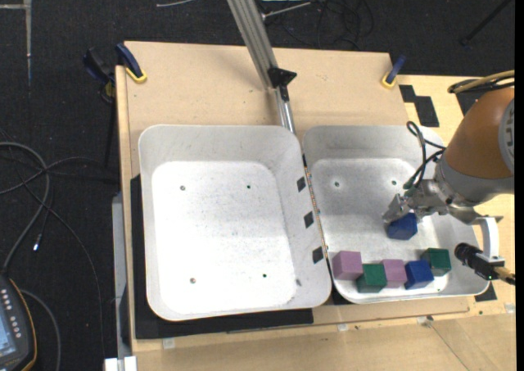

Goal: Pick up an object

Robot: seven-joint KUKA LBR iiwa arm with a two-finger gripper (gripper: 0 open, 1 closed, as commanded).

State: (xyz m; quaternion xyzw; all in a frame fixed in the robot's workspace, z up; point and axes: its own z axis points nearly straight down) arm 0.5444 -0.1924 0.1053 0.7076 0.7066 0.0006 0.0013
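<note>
My gripper [403, 209] hangs low over the right part of the right bin [360, 156], reaching in from the right on the grey arm with the orange band [483, 136]. A blue block [402, 228] sits directly under the gripper's tip, touching or nearly touching it and slightly tilted. Along the bin's near wall runs a row of blocks: a purple one [348, 263], a dark green one [372, 277], a pink-purple one [394, 272], a blue one [418, 273] and a green one [438, 260].
The left bin [217, 222] lies beside the right one, with a raised divider edge [309, 205] between them. A metal pole [250, 21] slants in from the top toward the bins' far edge. Clamps [131, 66] sit at the board's far corners.
</note>
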